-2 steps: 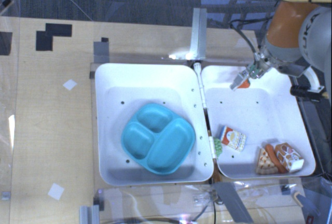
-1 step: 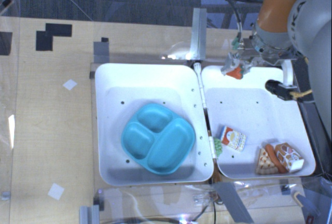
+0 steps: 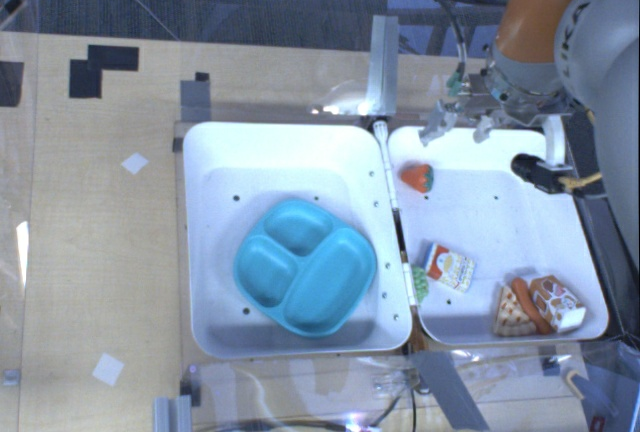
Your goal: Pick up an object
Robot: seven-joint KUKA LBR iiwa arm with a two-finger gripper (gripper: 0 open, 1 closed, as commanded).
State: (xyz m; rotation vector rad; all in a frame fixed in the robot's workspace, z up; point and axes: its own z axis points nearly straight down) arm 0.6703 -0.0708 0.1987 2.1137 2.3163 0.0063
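Observation:
My gripper (image 3: 458, 129) hangs over the far edge of the right bin (image 3: 500, 195), open, with nothing between its fingers (image 3: 432, 132). A small red strawberry-like toy (image 3: 417, 177) lies just below and left of it, near the bin's far left corner. A small white and orange carton (image 3: 450, 269) lies by the bin's left wall, with a green piece (image 3: 419, 283) beside it. An orange and brown food packet (image 3: 536, 307) rests in the near right corner.
The left bin (image 3: 215, 220) holds a blue divided plate (image 3: 305, 265). A metal post (image 3: 381, 70) stands behind the divider between the bins. The arm's orange band (image 3: 540, 5) and a black fitting (image 3: 537, 171) overhang the right bin's far right side.

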